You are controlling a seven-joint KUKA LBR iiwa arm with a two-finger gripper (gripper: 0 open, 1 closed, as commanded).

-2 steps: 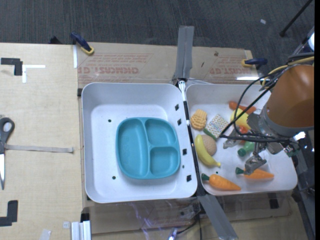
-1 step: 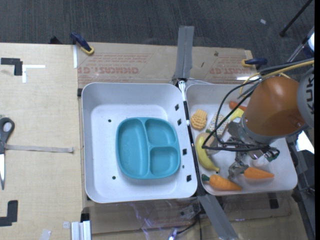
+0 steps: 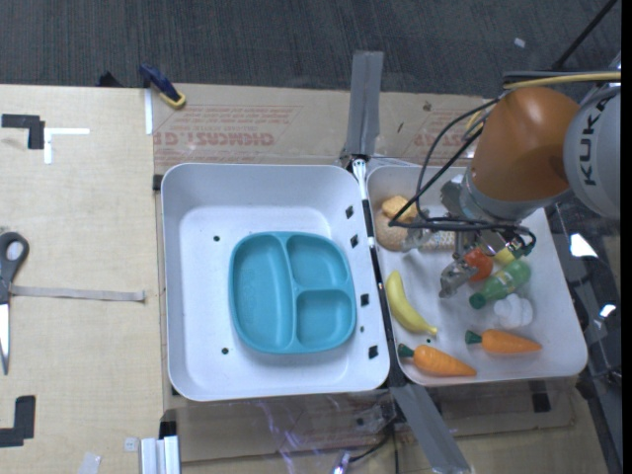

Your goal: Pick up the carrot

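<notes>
The arm (image 3: 533,146) hides part of the right bin (image 3: 553,363); the scissors (image 3: 8,265) are cut off.

Pale wooden bench (image 3: 79,363) with two white bins (image 3: 178,294) (image 3: 563,358), scissors (image 3: 8,284), blue clip (image 3: 163,85).

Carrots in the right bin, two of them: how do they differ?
The front carrot lies nearer the banana and the bin's front wall; the far carrot lies further right, beside the white item. The front one looks slightly longer. Both orange, green tops pointing left.
</notes>
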